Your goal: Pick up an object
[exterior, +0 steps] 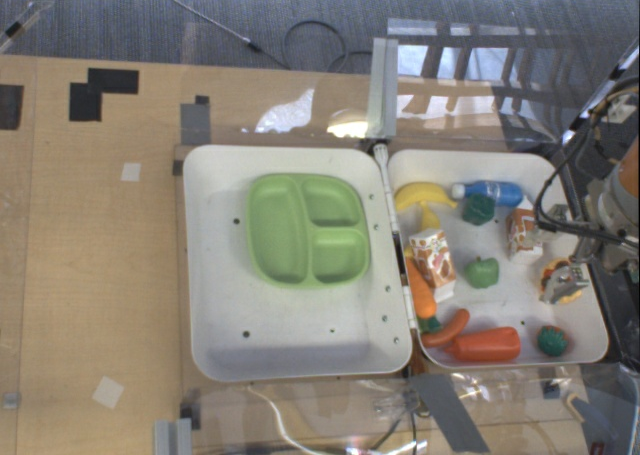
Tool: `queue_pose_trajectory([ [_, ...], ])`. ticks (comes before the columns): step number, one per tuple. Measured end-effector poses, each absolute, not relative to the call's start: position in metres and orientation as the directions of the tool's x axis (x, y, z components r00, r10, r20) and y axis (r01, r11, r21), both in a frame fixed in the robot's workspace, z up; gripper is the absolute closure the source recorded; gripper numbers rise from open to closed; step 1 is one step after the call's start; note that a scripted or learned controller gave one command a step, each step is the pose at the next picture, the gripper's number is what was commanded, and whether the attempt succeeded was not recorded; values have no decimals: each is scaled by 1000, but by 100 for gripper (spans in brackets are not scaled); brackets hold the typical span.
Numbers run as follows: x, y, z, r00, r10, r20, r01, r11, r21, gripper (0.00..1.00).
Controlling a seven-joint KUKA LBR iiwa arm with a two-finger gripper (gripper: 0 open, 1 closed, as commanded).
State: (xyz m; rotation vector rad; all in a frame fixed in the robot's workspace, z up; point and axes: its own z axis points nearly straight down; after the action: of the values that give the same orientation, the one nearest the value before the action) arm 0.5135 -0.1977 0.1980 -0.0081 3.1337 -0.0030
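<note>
Nearest the camera, a long red-orange plastic pepper [486, 344] lies lengthwise along the right white bin's [598, 341] front wall, beside a red sausage [446, 327]. My pincer [563, 283] hangs over that bin's right side; whether it is spread, I cannot tell. One green divided plastic plate [306, 230] sits in the left white bin [215, 323].

Grey arm [612, 205], orange band above wrist, black cables looping alongside, small metallic pincer [563, 286]

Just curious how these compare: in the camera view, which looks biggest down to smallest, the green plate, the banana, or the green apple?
1. green plate
2. banana
3. green apple
</note>
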Motion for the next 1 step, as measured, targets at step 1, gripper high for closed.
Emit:
queue_pose_trajectory([
  [1, 549, -182, 103, -990, -141, -1, -141, 990, 2, 0],
])
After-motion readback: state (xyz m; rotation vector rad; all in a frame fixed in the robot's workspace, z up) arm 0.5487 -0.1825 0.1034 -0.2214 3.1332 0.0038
